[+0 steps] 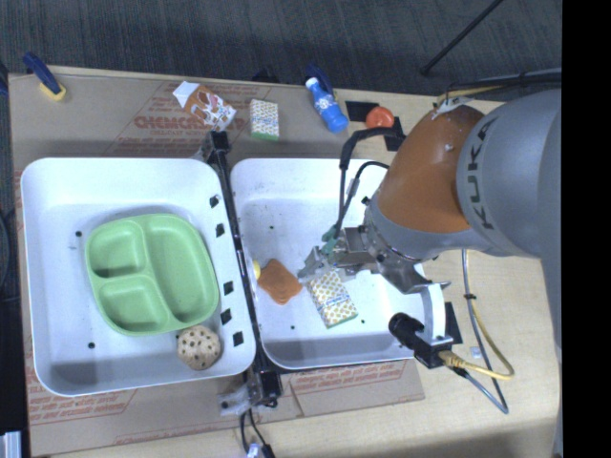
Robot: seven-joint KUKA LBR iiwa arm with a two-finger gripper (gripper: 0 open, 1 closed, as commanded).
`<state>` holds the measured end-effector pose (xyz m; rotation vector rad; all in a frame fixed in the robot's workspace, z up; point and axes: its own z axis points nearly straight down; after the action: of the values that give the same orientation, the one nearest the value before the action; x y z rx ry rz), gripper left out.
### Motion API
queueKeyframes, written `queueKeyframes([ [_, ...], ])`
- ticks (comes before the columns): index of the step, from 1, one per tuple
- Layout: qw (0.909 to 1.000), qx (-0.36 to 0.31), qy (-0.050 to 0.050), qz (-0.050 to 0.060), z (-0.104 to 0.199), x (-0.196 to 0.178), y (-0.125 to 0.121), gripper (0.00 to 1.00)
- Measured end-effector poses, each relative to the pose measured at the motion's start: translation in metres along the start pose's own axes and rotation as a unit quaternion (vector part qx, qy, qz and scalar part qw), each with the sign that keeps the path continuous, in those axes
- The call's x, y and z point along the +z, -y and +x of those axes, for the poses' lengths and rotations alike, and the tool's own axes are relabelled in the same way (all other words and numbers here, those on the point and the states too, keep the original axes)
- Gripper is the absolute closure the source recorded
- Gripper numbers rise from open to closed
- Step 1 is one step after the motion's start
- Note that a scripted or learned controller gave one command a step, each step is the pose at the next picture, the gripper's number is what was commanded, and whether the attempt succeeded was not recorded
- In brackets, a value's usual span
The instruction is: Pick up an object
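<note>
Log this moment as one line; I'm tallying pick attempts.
gripper: right bin, above patterned packet | grasp: unclear | orange piece: beside packet | left bin: green tray, cookie

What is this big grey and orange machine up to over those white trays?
It is a robot arm meant to pick something up. It reaches from the right over the right bin, and its claw sits low, just above a patterned packet and beside an orange block. Whether it has hold of the packet can't be told from here. The left bin holds a green plate and a cookie, both untouched.
</note>
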<state>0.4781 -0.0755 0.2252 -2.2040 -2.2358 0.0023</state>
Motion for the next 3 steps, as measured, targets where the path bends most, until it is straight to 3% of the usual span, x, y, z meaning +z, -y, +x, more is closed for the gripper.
queueKeyframes([
  [3,1.0000,-0.008,0.000,0.000,0.001,-0.030,-0.003,1.00],
])
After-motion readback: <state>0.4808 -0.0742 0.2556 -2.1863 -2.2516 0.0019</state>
